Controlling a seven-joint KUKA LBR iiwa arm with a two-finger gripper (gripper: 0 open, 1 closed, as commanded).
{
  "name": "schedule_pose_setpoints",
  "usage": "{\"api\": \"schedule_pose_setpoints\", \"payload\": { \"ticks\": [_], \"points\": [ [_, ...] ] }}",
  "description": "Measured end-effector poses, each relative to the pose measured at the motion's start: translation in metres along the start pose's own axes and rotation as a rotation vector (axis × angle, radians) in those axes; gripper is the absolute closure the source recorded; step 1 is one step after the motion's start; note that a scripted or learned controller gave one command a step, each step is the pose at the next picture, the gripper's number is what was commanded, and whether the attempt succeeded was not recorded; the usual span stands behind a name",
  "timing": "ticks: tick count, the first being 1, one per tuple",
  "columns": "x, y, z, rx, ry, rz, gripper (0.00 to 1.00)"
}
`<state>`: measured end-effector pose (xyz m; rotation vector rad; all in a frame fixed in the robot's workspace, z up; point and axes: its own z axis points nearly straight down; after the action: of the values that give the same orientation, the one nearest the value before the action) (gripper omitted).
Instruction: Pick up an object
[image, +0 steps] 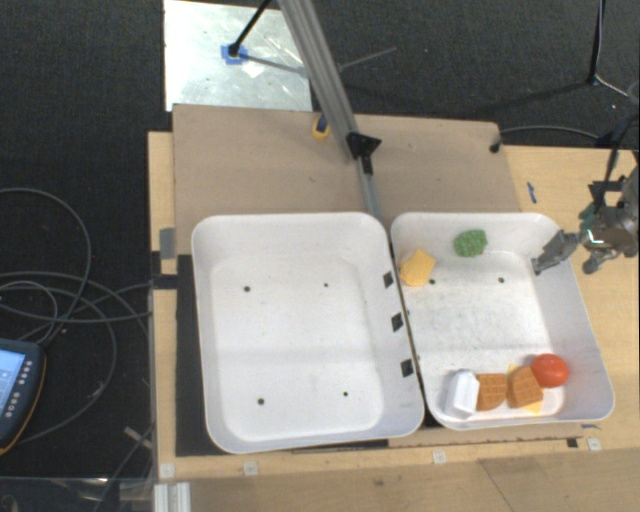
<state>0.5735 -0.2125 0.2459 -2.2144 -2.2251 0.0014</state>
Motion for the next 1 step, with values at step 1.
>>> {"api": "schedule_pose_setpoints", "payload": {
  "ticks": [1],
  "points": [
    [0.0000,0.0008,-0.0025,-0.004,-0.002,-0.002,0.00]
  ]
}}
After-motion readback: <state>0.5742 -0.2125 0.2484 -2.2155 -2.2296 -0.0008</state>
